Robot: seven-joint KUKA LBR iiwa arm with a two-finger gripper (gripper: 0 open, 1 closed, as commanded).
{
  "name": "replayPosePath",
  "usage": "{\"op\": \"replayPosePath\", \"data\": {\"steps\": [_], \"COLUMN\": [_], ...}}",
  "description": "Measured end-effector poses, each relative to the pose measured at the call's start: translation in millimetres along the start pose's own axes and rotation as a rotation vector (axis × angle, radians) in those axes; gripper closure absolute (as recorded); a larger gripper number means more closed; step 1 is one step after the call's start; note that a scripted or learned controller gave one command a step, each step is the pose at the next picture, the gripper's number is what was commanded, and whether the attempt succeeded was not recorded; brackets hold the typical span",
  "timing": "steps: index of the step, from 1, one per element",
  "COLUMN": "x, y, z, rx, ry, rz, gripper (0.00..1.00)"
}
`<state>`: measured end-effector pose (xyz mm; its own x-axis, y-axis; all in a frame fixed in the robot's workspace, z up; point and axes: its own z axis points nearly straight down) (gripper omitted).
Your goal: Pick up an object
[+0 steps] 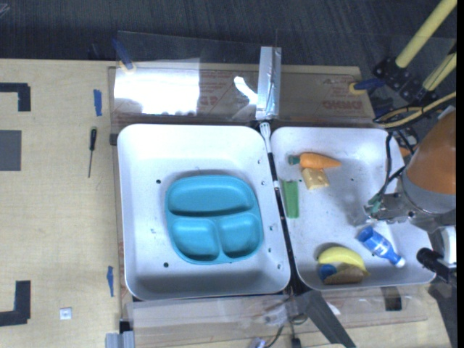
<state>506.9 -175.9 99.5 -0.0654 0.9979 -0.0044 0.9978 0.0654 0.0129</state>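
Arm is cut off at the frame's right edge: only the orange band and a grey wrist section show, at 3 o'clock of the right bin. Gripper is a dark, cluttered tip below the wrist, too small to resolve; can't tell its state. Nothing visibly in its grasp.

Right shallow white plastic bin holds:
- orange carrot-shaped toy with a green end, at 11 o'clock, lying flat
- small tan block, touching the carrot's underside
- flat green stick-shaped piece, at 9 o'clock, just beside the divider wall
- small blue-and-white plastic bottle, at 4 o'clock, on its side, just beside the gripper tip; contact unclear
- yellow banana-shaped toy, at 6 o'clock, lying over a brown piece with a blue bit partly hidden under it; shape of that one unreadable

Left shallow white plastic bin holds one turquoise three-compartment plastic tray, centred, upright, compartments bare.

Clear plastic sheeting at 12 o'clock behind the bins glares white; the print under it is illegible.
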Motion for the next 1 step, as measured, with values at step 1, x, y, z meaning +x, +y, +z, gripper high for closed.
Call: {"op": "replayPosePath", "data": {"steps": [1], "x": [0.0], "y": [-0.5], "z": [0.8], "rx": [0.002], "ry": [0.001], "rz": [0.000], "gripper": [0.00]}}
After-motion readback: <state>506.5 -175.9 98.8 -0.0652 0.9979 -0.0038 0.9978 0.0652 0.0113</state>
